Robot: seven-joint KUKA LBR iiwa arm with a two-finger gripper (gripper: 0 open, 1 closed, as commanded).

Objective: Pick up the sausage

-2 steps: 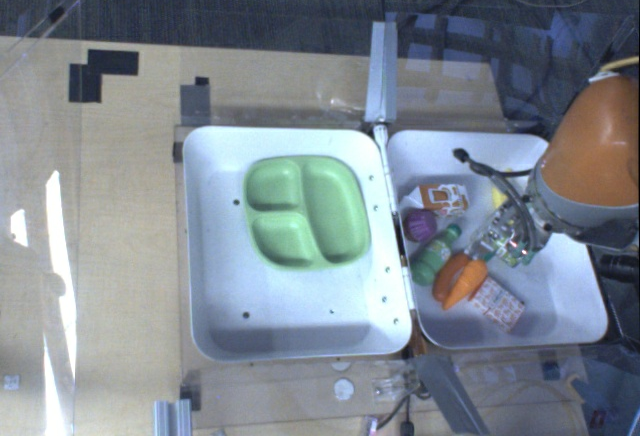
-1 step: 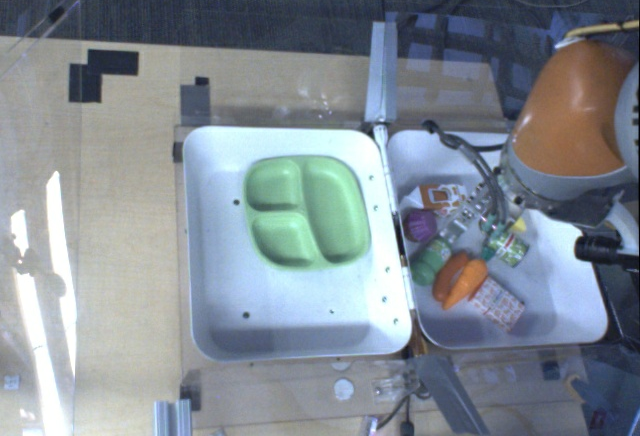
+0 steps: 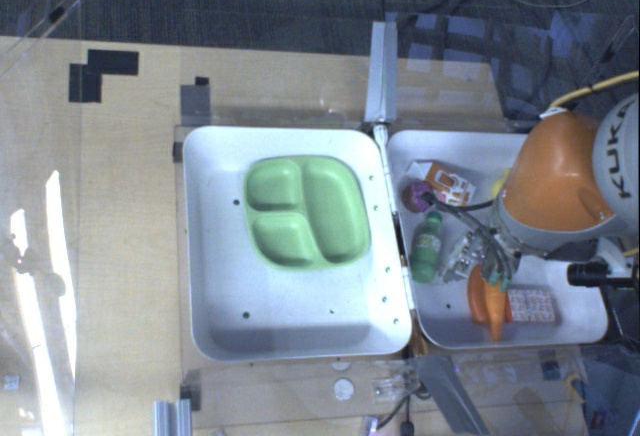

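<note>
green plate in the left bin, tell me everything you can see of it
The green plate is pale green and looks like smooth moulded plastic, a rounded square with soft corners. Raised ridges split it into three compartments: two smaller ones stacked on its left side and one long one on its right. It lies flat and right side up on the floor of the left bin, slightly above centre, apart from the bin walls. Nothing sits in it or touches it.

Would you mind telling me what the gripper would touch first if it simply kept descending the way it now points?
Probably the carrot: the gripper points down into the right bin just above its top end, with the green bottle close beside. Depth is hard to judge here.
</note>
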